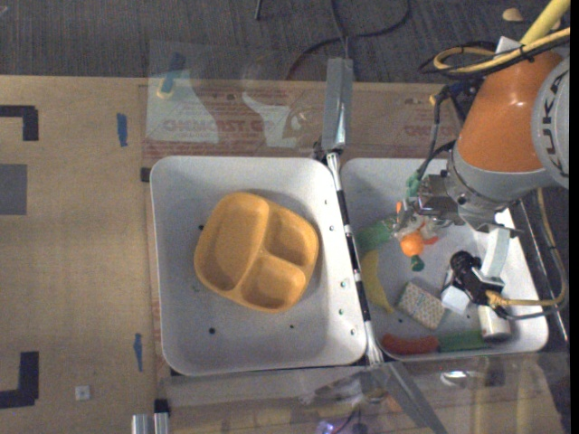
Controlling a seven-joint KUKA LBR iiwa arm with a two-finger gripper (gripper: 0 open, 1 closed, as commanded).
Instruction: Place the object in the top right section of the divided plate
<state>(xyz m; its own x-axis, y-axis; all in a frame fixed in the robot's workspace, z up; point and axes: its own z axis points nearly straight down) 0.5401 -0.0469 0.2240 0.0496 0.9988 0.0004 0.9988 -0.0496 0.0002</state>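
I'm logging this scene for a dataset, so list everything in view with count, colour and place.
Divided plate: one, orange-yellow, middle of the left bin.
Bins: two, white, side by side on the bench.
Banana: one, yellow, left side of the right bin.
Green item: one, right bin's upper left.
Small orange item: one, right bin, under the end effector.
Speckled block: one, pale, right bin's lower middle.
Red item: one, right bin's front edge.
Arm: one, grey with orange band, from the right.
End effector: one, over the right bin.

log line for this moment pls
arm over right bin | gripper by orange item | plate in left bin | not placed
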